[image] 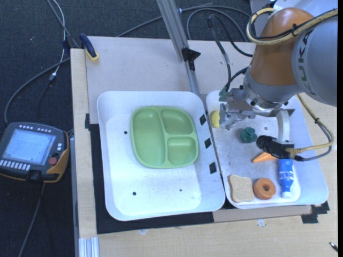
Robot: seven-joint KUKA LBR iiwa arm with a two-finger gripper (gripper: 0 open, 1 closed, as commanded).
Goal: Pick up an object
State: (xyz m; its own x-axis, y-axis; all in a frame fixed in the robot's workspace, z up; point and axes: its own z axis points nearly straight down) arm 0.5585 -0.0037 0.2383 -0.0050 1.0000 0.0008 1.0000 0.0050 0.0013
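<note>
The gripper (229, 120) hangs low over the 11 o'clock corner of the right bin (234, 155); whether it is released or clenched I cannot tell, since the wrist covers it from above, and nothing is seen in its grasp. The likeliest target is the small yellow piece (215, 119) just beside it at 9 o'clock, tight against the bin's left wall. It looks like a light, hard plastic toy, smooth and rounded, so it would probably slip or roll if nipped off-centre; a hold across its middle seems best. The wall leaves little room on that side, so one side of the grasp risks catching the rim. The teal lump (247, 135) at 4 o'clock of the gripper looks easier: it sits on open floor with room all round, and seems small, light and knobbly, which should give grip. Farther toward 5 o'clock lie an orange wedge (262, 157) and an upright-lying tube (286, 178), with toast (241, 188) and a donut (264, 188) side by side along the 6 o'clock edge, close together and near the rim. The left bin (161, 191) carries a green plate (163, 136), broad, flat and hard to pinch.
</note>
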